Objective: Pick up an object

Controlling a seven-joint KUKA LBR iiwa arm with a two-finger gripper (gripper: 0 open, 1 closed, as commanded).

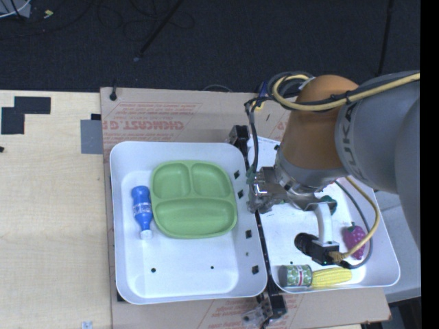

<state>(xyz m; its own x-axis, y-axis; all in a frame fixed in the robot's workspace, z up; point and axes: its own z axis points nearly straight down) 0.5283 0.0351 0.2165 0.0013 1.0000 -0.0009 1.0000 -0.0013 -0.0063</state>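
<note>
1. Reaching in from the right, the grey arm [370, 136] hangs over the right bin [384, 279]. Its claw [261, 196] sits low by the wall where the two bins meet. Whether it is wide or narrow I cannot tell, and nothing shows held in it.
2. The left bin [130, 279] sits alongside on the surface and holds a green divided plate [193, 199]. The plate looks like stiff, light plastic and lies flat, so only its raised rim offers a hold.
3. A blue bottle [141, 210] lies on its side just beside the plate's left rim. It is smooth and round and likely to roll, so it is best taken across the body.
4. A corn cob [331, 277] lies along the right bin's lower wall, touching the can. It is probably light and its bumpy skin should grip well. I would take it across the middle.
5. The small can [297, 275] lies in that bin's lower left corner. It looks hard and slippery, and the walls crowd it.
6. A purple thing [354, 238] rests near the right wall, too small to judge.
</note>
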